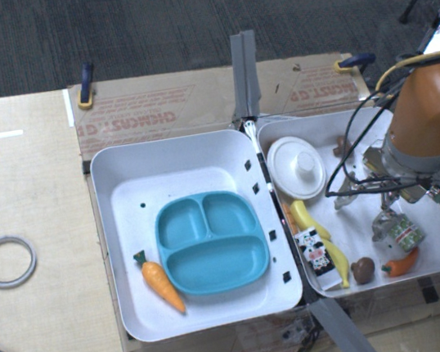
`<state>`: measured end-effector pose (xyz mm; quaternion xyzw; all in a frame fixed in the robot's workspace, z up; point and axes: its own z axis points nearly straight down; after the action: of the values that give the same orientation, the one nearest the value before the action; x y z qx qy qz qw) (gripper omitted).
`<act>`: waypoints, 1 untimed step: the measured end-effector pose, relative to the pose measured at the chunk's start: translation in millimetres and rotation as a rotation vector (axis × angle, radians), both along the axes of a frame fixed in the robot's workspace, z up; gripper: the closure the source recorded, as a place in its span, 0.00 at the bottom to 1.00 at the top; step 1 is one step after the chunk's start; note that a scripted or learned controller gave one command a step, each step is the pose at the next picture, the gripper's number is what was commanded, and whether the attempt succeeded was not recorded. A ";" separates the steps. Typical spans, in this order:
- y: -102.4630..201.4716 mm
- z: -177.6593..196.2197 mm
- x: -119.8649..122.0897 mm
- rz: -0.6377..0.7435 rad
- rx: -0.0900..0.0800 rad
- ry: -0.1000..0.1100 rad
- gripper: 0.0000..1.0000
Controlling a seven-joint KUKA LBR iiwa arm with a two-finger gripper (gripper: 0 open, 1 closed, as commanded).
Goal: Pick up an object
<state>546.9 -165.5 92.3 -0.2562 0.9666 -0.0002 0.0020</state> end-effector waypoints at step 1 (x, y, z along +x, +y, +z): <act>59.8 1.4 62.0 -0.170 -0.004 0.002 0.00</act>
<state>608.9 -105.7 93.7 -0.1729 0.9849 -0.0021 0.0007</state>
